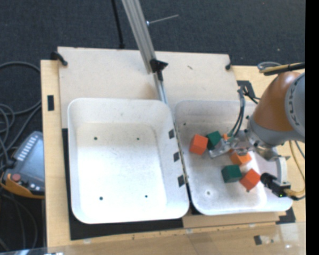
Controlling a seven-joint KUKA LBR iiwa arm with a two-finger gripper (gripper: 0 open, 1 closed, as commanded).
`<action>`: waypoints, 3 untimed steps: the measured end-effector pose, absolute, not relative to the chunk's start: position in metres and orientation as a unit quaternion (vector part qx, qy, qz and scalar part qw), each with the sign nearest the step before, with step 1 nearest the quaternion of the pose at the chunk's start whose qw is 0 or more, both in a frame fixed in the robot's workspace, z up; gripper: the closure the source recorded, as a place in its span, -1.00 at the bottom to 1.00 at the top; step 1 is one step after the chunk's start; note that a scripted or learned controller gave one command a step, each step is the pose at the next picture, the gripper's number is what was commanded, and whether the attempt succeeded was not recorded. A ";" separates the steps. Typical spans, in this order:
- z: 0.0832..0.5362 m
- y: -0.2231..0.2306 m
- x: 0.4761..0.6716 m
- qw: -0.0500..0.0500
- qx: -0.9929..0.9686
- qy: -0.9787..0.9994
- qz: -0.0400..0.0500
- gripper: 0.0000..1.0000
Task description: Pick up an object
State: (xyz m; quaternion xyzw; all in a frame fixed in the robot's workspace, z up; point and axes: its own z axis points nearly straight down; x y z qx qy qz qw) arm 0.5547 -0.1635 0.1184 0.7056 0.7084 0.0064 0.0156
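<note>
The tool [223, 150] is poised among blocks in the right bin [202, 116]. Its opening cannot be told. A descent onto the orange block [199, 144] is likely needed.

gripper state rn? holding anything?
Gripper: down in the right bin among the blocks, beside the green block. Open or closed cannot be told, and no block is visibly held.

Two white bins [74, 142], three orange blocks [199, 144], two green blocks [232, 173].
</note>
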 end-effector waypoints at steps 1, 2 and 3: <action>0.118 -0.166 0.552 0.018 0.705 0.708 0.006 -1.00; 0.118 -0.168 0.549 0.018 0.706 0.708 0.006 -1.00; 0.185 -0.139 0.537 0.004 0.705 0.709 0.003 -1.00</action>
